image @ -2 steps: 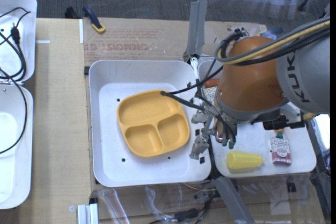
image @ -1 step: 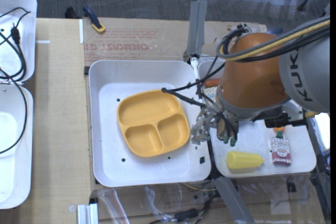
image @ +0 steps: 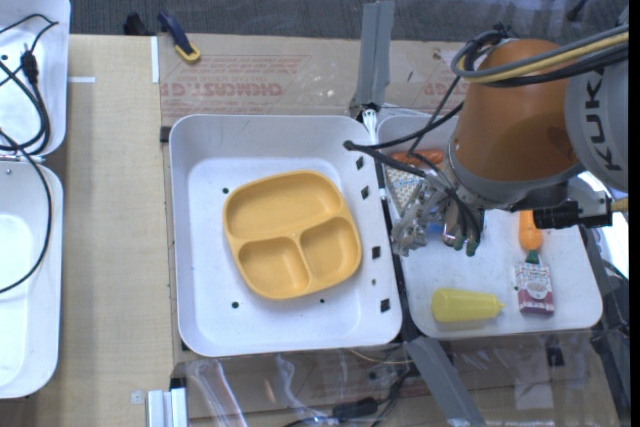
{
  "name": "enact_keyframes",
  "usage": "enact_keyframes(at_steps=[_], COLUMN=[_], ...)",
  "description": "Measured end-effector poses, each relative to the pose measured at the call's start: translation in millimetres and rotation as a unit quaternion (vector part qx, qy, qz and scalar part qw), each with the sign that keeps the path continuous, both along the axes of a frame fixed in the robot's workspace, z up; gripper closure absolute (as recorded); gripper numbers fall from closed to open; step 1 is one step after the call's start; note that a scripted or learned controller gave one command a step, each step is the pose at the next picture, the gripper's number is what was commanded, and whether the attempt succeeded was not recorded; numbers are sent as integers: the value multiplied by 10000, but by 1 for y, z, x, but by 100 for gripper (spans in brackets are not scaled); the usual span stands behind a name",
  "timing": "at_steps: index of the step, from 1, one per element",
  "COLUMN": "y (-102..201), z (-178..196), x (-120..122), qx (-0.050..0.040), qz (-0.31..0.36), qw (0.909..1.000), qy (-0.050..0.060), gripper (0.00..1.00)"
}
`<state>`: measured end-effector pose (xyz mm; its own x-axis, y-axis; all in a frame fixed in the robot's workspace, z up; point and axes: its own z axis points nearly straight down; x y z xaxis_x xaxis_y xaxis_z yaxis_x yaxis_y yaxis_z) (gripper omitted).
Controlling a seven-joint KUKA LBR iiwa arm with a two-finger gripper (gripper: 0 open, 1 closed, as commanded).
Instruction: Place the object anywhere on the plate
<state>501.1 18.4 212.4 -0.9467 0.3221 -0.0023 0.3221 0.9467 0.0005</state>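
Plate (image: 291, 234): yellow, three compartments, lying in the left bin (image: 190, 245).
Pincer (image: 437, 227): low over the right bin (image: 575, 307), near its left wall; finger state cannot be told.
Right bin contents: yellow corn (image: 466, 306), small red carton (image: 535, 289), orange piece (image: 529, 233).
Worktop (image: 110, 215): tan.
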Motion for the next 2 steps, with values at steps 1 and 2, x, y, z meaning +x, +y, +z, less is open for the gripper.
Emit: enact_keyframes(at_steps=[1,2], y=[87,156], z=[-15,9], x=[-23,-22], qx=[-3,-3], qz=[-853,-930], qw=[9964,9957], qy=[20,11], gripper=[100,100])
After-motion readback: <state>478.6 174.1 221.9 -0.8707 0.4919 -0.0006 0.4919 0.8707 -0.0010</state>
